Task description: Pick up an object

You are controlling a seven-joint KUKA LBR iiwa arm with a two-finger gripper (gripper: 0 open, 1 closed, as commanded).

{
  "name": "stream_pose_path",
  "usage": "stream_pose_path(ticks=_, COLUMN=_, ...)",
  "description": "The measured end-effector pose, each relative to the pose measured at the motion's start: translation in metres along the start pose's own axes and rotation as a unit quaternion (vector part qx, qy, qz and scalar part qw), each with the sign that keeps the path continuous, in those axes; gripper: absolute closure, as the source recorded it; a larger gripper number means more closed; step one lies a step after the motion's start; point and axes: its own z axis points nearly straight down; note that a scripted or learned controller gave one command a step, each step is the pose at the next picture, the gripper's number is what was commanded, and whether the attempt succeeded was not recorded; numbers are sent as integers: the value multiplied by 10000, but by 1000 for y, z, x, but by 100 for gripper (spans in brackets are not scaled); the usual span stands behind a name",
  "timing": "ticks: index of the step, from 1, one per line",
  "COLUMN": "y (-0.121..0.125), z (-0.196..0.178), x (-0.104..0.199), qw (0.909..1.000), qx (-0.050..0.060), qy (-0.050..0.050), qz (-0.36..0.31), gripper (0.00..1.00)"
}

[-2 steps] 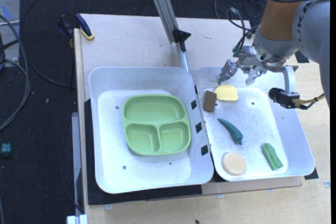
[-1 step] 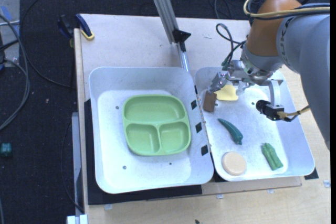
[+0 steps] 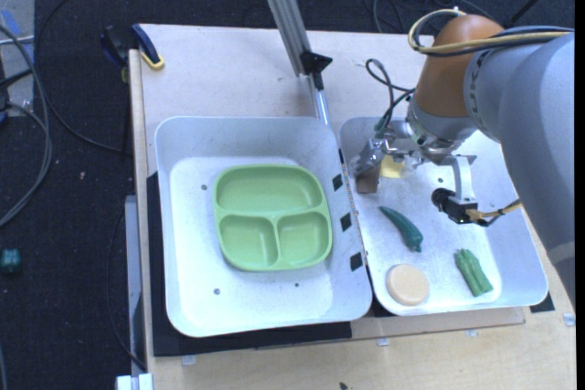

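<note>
- A blue and yellow clamp (image 3: 144, 47) grips the counter (image 3: 219, 68) at its far left corner.
- The left bin (image 3: 183, 196) holds a green divided plate (image 3: 273, 216), lying flat near the bin's middle.
- A slanted metal pole (image 3: 285, 0) comes down to the counter just behind the two bins.
- The end effector (image 3: 370, 171) sits low over the far left corner of the right bin (image 3: 512, 224), with a brownish object at its tip; whether it is open or closed cannot be told.
- In the right bin, a dark green pepper (image 3: 403, 226) lies near the middle, a round tan bun (image 3: 407, 284) near the front edge, and a green bundle (image 3: 473, 272) towards the front right corner.
</note>
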Motion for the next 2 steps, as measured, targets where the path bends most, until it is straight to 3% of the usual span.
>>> stream_pose_path(ticks=1, y=2, z=-14, x=0, qw=10000, qx=-37, qy=-1, qz=4, gripper=100)
stream_pose_path(ticks=2, y=10, z=-72, x=-7, qw=10000, qx=-28, qy=5, qz=3, gripper=100)
